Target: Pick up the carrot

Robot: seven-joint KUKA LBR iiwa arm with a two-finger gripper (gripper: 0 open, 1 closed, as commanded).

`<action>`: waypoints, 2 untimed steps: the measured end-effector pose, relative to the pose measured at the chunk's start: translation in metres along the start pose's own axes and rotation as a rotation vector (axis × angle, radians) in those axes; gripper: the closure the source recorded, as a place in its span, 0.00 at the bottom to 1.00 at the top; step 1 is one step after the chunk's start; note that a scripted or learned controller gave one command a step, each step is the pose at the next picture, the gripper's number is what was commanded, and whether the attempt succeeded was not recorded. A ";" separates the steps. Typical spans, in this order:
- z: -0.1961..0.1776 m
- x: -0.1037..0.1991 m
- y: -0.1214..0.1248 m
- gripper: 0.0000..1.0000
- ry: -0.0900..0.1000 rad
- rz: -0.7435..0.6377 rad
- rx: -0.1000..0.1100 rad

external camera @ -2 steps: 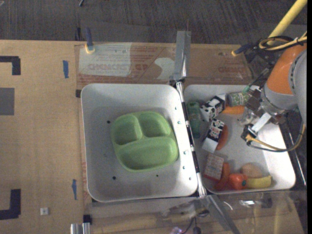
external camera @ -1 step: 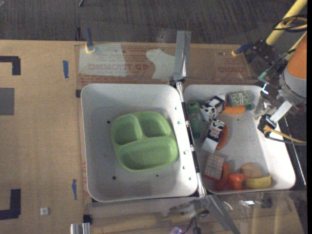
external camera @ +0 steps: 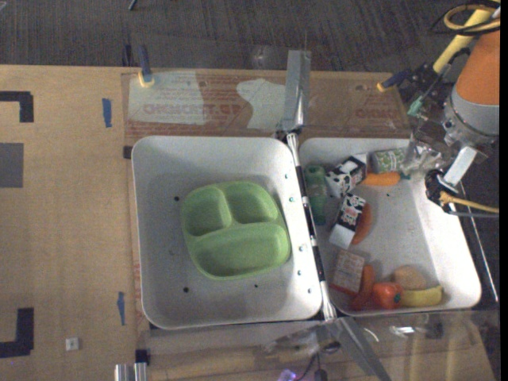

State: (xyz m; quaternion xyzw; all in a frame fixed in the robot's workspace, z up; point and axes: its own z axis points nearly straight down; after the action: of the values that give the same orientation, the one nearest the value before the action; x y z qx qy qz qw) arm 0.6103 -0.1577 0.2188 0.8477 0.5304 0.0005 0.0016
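The fingers (external camera: pixel 414 165) hung over the far right part of the right bin (external camera: pixel 456 248), below the grey wrist with the orange band. Whether they were spread or pressed together, I cannot tell, because the picture was blurred there.

The carrot (external camera: pixel 362 224) lay on the bin floor, to the left of the fingers and nearer to the camera, well apart from them. It was a slim orange piece, lying at a slant, and its upper end touched the black and white milk carton (external camera: pixel 349 211). Another orange piece (external camera: pixel 382 179) lay just beside the fingers, on their left. At the near edge of the bin lay a banana (external camera: pixel 421 296) and a red tomato (external camera: pixel 386 294).

In my judgement the carrot was a toy, so light and stiff, with a smooth and rounded skin that may slip. It would be best to take hold across its thick middle, with the fingers closing across its short width, away from the carton.

The left bin (external camera: pixel 155 213) carried a green divided plate (external camera: pixel 234 230).
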 end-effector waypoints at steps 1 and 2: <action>0.000 0.000 0.000 0.00 0.000 -0.001 0.001; 0.133 0.006 -0.007 0.00 0.002 -0.111 0.000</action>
State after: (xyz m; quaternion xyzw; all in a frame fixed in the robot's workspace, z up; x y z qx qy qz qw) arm 0.6070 -0.1492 0.0860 0.8171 0.5765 0.0012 0.0011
